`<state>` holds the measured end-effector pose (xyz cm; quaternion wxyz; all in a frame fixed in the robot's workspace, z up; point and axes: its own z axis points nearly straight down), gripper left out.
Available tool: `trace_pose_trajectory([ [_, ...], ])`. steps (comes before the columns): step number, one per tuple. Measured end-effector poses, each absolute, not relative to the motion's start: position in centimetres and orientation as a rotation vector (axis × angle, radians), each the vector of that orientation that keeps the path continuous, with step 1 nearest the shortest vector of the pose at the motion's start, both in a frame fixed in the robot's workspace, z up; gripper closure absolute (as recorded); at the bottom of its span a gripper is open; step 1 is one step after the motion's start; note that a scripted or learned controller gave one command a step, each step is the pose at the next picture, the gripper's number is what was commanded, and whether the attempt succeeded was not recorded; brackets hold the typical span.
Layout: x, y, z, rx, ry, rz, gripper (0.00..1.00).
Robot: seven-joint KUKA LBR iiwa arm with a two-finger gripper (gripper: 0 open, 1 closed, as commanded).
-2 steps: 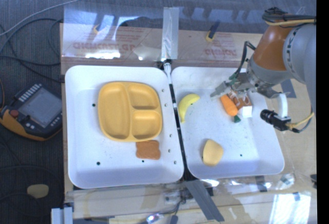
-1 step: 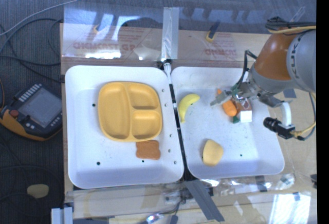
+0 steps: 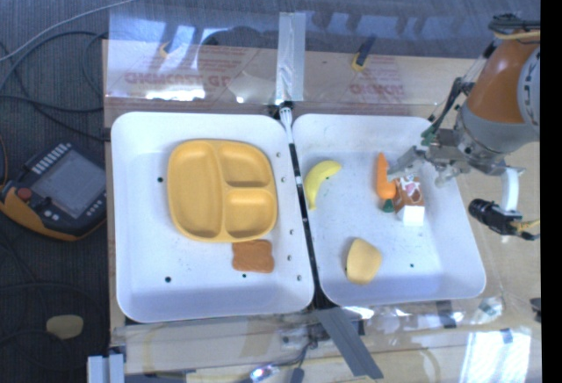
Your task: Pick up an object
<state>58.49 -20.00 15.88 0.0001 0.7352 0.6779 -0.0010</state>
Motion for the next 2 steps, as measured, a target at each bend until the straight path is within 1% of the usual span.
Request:
trace_pose_trajectory([
  [1,58.8,-19.8,9.4,2.224,2.218,-0.001,0.00],
  [2,59.0,-19.7,10.7,2.219,2.216,0.006,1.00],
])
